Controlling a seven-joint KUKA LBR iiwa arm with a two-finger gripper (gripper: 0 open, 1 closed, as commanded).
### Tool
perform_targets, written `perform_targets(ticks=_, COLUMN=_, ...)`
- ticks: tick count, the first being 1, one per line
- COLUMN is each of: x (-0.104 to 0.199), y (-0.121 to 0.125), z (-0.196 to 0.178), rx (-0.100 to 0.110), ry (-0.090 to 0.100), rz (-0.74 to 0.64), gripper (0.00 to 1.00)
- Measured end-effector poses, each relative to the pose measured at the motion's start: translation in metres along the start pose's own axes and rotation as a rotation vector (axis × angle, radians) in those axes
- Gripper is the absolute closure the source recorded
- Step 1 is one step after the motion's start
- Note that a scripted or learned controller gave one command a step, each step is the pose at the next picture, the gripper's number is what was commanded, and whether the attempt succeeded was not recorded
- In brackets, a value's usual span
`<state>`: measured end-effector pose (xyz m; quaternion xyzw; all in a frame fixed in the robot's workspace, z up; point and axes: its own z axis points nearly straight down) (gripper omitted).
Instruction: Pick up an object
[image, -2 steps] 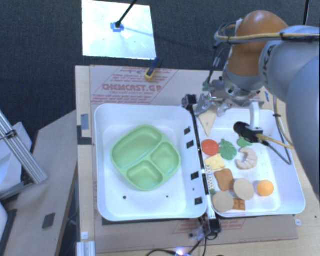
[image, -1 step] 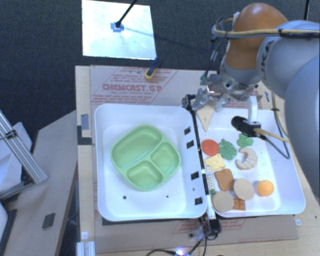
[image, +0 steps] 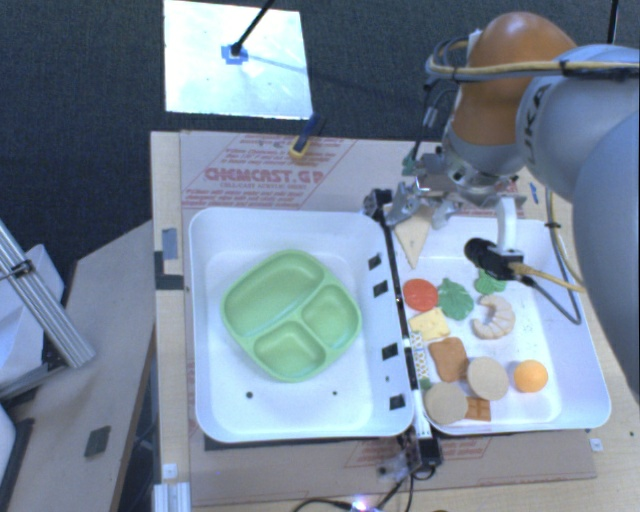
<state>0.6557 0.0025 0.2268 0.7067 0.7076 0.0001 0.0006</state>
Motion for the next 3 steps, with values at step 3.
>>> perform_targets(ticks=3, x=-0.010, y=0.009, z=0.011, rx=-0.001, ry=0.000, rz=-0.003, gripper=1.00)
